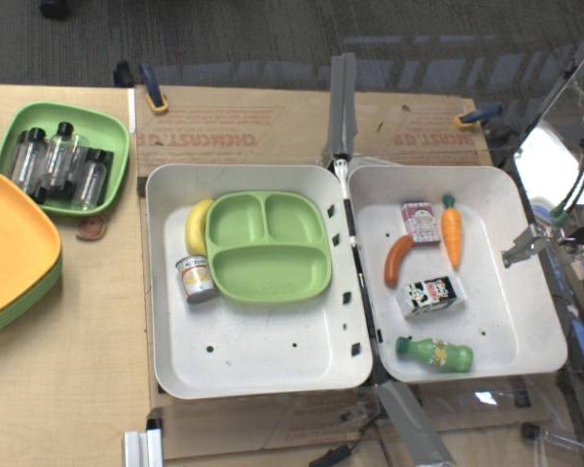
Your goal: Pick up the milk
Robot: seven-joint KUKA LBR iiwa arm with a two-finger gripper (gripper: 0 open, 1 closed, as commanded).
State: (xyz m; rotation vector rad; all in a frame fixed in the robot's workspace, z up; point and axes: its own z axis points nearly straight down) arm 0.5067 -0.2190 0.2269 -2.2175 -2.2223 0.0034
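Note:
The milk (431, 296) is a small white carton with black cow patches. It lies tilted in the middle of the right bin (526, 358). A red-orange sausage (397, 259) lies just to its upper left, and a green bottle (436, 354) rests on its side just below it. Nothing touches or covers the carton.
A pink carton (420, 222) and a carrot (452, 233) lie at the back of the right bin. The left bin (253, 358) holds a green divided plate (268, 246), a banana (197, 227) and a small can (196, 279). A grey metal piece (526, 249) juts over the right bin's right rim.

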